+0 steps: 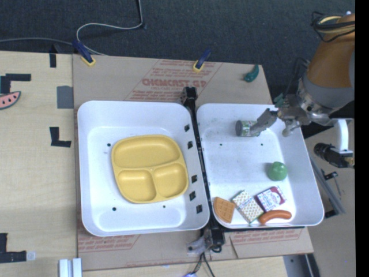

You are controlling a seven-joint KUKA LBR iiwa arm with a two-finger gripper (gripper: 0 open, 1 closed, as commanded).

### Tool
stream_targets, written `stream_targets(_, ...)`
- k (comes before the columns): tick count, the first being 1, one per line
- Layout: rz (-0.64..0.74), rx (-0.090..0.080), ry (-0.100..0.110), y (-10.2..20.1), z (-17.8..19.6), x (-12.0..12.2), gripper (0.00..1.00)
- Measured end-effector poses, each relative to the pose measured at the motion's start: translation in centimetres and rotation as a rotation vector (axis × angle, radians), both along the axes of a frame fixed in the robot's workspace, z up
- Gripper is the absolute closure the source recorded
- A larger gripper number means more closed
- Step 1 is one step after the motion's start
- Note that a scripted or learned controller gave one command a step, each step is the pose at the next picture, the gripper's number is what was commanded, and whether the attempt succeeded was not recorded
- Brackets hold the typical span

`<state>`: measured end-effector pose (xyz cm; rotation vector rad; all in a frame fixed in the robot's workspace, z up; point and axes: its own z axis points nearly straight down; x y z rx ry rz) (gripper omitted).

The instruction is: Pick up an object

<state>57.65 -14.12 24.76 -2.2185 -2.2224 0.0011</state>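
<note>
- The gripper (275, 122) sits at 1 o'clock in the right bin (300, 154); I cannot tell its state.
- A can (247, 128) lies just beside it.
- A green ball (278, 170) sits at 4 o'clock.

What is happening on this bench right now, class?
A grey robot arm reaches in from the right over the right bin. Its pincer is by a small can lying near the bin's far end. A green ball and several snack items sit nearer the front. The left bin holds a yellow divided tray.
</note>
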Motion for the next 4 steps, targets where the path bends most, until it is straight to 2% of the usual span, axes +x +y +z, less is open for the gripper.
stream_targets(1,-0.003,0.000,0.002,-5.5,-12.2,-4.6,0.00)
stream_targets(2,-0.001,-0.001,-0.005,-6.0,-16.1,-8.7,0.00)
stream_targets(3,-0.002,-0.004,-0.007,-6.1,-15.1,-8.6,1.00)
stream_targets(4,-0.002,-0.004,-0.007,-6.1,-15.1,-8.6,0.00)
